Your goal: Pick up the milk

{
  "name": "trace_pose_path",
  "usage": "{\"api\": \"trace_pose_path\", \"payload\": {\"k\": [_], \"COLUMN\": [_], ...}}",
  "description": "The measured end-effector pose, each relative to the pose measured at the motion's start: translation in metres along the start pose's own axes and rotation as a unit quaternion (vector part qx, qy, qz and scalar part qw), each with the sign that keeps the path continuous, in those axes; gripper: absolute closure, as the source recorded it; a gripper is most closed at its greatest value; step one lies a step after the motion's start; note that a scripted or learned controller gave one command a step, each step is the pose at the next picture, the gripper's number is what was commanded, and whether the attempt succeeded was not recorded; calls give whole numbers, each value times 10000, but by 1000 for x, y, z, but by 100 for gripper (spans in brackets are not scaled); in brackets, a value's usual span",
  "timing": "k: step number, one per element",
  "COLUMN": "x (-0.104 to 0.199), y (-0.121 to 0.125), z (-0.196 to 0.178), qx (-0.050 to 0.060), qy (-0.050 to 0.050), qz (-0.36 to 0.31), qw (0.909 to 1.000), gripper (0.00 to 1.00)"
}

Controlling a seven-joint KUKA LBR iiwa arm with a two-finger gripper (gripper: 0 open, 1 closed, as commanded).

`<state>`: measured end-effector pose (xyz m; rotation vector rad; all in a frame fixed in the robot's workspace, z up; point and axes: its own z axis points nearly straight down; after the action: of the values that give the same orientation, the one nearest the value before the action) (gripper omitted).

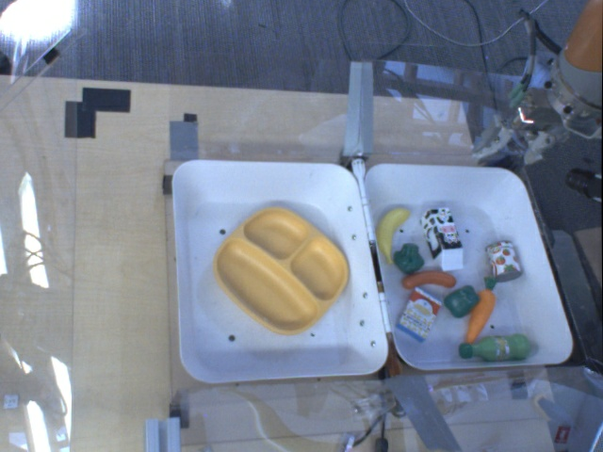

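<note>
The milk (440,233) is a small carton with black-and-white cow patches, lying in the upper middle of the right bin (539,217), just right of a banana (391,231). My gripper (515,139) hangs over the far right corner of that bin, beyond its back rim, well apart from the milk and up to its right. Nothing shows in its grasp. The grey arm with its orange band (584,45) comes in from the top right.
Around the milk lie a green broccoli (408,257), a sausage (430,279), a blue-white carton with an orange top (419,314), a small can (502,260), a green pepper (461,299), a carrot (480,315) and a green bottle (497,348). The left bin (198,252) holds a yellow divided plate (281,268).
</note>
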<state>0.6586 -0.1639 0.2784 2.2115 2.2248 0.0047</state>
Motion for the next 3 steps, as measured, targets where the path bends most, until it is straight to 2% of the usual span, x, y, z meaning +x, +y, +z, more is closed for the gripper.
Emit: {"api": "trace_pose_path", "payload": {"k": [1, 2, 3], "x": [50, 46, 47], "y": [-12, -52, -49], "z": [135, 190, 177], "qx": [12, -19, -57], "qy": [5, 3, 3], "qz": [-228, -97, -102], "qw": [9997, 10000, 9999], "gripper": [0, 0, 100]}}
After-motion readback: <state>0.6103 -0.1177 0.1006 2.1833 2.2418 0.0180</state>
